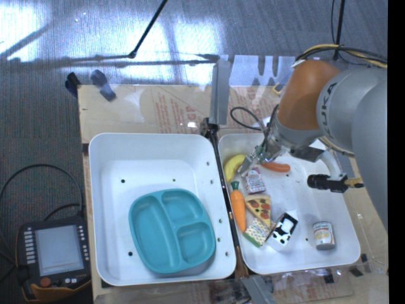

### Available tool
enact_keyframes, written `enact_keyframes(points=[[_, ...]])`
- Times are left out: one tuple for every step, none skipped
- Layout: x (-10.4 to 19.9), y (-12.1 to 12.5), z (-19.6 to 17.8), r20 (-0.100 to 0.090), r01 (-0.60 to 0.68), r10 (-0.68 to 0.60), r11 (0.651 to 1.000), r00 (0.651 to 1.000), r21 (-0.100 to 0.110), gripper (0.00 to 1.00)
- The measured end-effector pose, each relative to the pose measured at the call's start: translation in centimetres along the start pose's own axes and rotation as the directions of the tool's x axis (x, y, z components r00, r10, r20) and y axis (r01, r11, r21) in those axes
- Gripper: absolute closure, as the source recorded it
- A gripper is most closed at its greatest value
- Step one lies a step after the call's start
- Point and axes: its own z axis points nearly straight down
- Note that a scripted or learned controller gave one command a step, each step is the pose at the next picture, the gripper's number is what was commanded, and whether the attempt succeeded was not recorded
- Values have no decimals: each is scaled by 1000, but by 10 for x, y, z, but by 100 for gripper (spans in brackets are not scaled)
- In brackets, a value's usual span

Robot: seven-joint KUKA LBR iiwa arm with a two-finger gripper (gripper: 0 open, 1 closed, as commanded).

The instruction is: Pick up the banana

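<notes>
The yellow banana (233, 165) lies in the right bin (342, 217), near its far left corner and close to the wall between the bins. My gripper (253, 161) is low over the bin, right at the banana's right end. The grey arm with its orange band (309, 100) comes in from the upper right and hides the bin's far middle. Whether the gripper touches the banana is unclear from this angle.
Beside the banana lie a red sausage (276, 167), a small carton (255, 182), a carrot (238, 209), a pizza slice (259, 206), a cow-patterned carton (285, 228) and a can (323, 234). In the left bin (111, 163) rests a teal divided plate (172, 231).
</notes>
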Motion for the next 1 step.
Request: enact_keyframes(points=[[0,0,0,0,-1,1,1000,1000,0,0]])
